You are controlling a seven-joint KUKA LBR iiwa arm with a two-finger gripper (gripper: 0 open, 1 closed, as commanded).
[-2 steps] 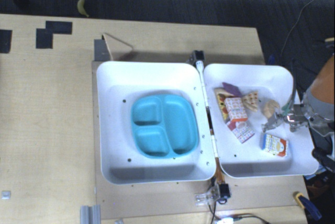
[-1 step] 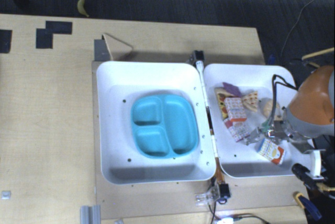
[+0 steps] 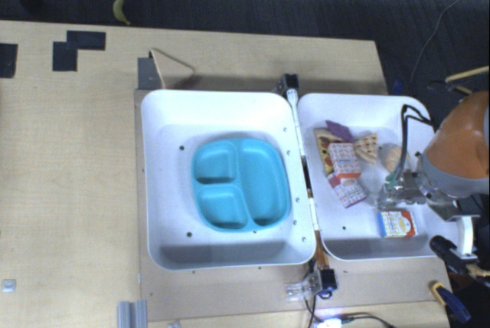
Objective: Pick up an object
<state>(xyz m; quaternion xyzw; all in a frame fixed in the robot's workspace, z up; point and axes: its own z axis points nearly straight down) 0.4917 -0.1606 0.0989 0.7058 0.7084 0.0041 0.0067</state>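
**Over the right bin, our tool low among the packets**

Over the right bin we see our tool reaching in from the right, low above the bin floor; whether its fingers are spread or pressed together we cannot tell, and we see nothing held between them; just below it lies a small orange and white carton; left of it a red and white packet rests beside a purple wrapper and a tan waffle-like piece; on the left bin, a blue divided tray sits centred, well apart from the tool; both bins stand side by side on the desk.
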